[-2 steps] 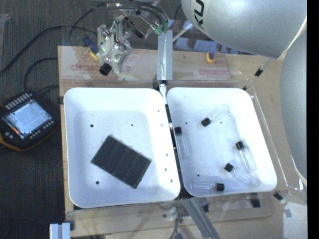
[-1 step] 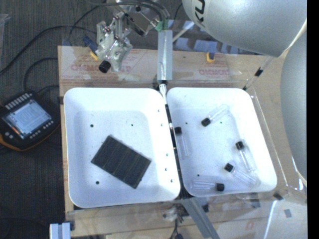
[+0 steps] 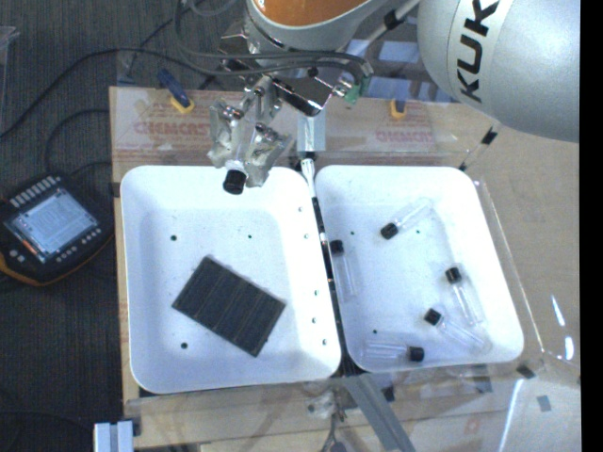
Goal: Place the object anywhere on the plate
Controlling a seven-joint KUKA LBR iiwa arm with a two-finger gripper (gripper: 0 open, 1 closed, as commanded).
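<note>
A dark ribbed rectangular plate [image 3: 229, 305] lies flat in the left bin [image 3: 141, 281], towards its front. My gripper [image 3: 243, 161] hangs over that bin's back edge, well behind the plate. It is shut on a clear vial with a black cap [image 3: 233, 183]. The cap pokes out below the fingertips and points down and to the left. The vial's clear body is mostly hidden between the fingers.
The right bin [image 3: 490, 243] holds several more clear black-capped vials, such as one at the back [image 3: 405, 219], one by the right wall [image 3: 464, 295] and one at the front [image 3: 391, 353]. A teach pendant [image 3: 47, 229] lies left of the bench. Cables hang above the gripper.
</note>
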